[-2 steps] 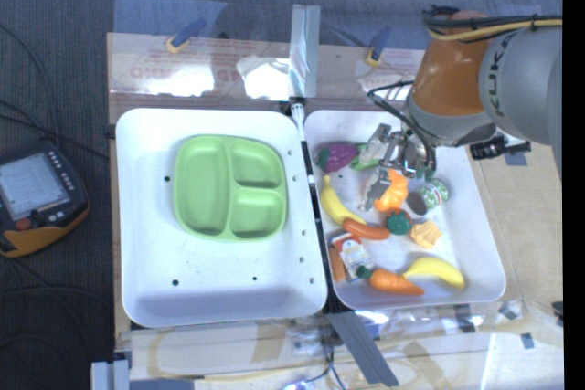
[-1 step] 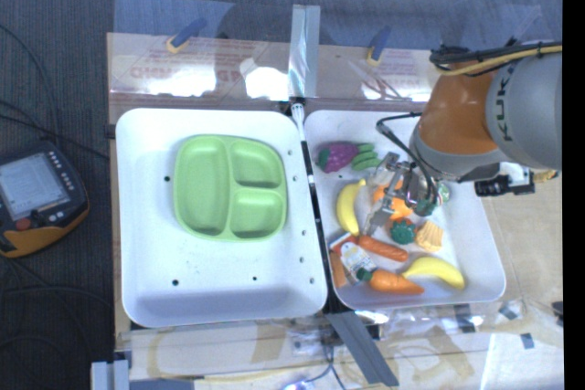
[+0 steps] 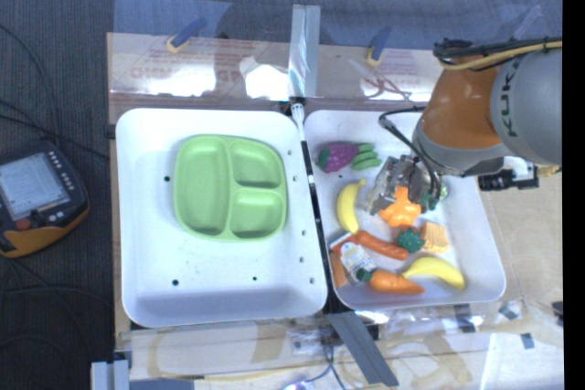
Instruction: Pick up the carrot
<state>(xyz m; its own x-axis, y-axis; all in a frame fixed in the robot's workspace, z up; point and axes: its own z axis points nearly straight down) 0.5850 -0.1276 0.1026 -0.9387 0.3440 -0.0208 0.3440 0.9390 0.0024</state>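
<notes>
An orange carrot (image 3: 397, 283) with a green top lies near the front edge of the right bin (image 3: 484, 233). A second long orange-red carrot-like piece (image 3: 377, 244) lies just behind it, ending at a dark green tuft. My gripper (image 3: 396, 193) hangs over the middle of the right bin, behind both carrots and apart from them. Directly below its tip sits a lumpy orange toy (image 3: 400, 214). I cannot tell whether it touches that toy.
The right bin also holds a purple grape bunch (image 3: 336, 156), a yellow banana (image 3: 347, 206), a second yellow fruit (image 3: 436, 269) and a tan waffle-like piece (image 3: 437, 237). A green divided plate (image 3: 230, 187) lies in the left bin (image 3: 146, 269). A pendant (image 3: 37, 189) rests far left.
</notes>
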